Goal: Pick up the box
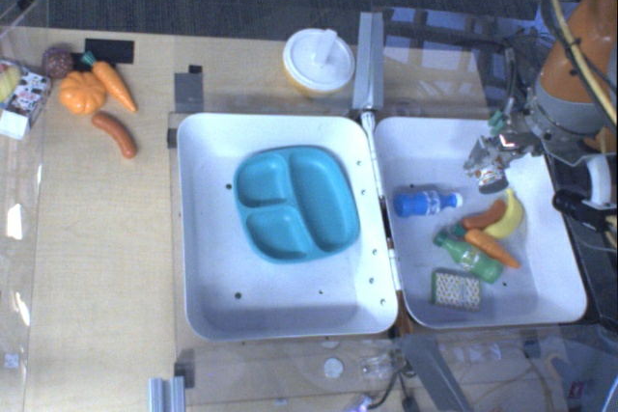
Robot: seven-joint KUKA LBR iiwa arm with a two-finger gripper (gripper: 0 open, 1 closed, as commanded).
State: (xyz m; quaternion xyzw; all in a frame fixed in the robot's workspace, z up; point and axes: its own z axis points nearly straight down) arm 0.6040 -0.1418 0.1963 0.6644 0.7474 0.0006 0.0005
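The box point(456, 289) is small and flat with a speckled green-grey top. It lies near the front of the right bin point(555, 304), just below a green bottle point(470, 256). My gripper point(489, 165) hangs over the back half of that bin, well behind the box and slightly to its right, clear of it. Nothing shows in the gripper. The grey arm with its orange band point(579, 53) comes in from the right edge.
Also in the right bin are a blue bottle point(425, 203), a banana point(506, 217) and a carrot point(494, 248), between gripper and box. The left bin point(203, 236) holds a blue divided plate point(294, 203). A white lidded cup point(319, 60) and toy food point(97, 92) sit outside the bins.
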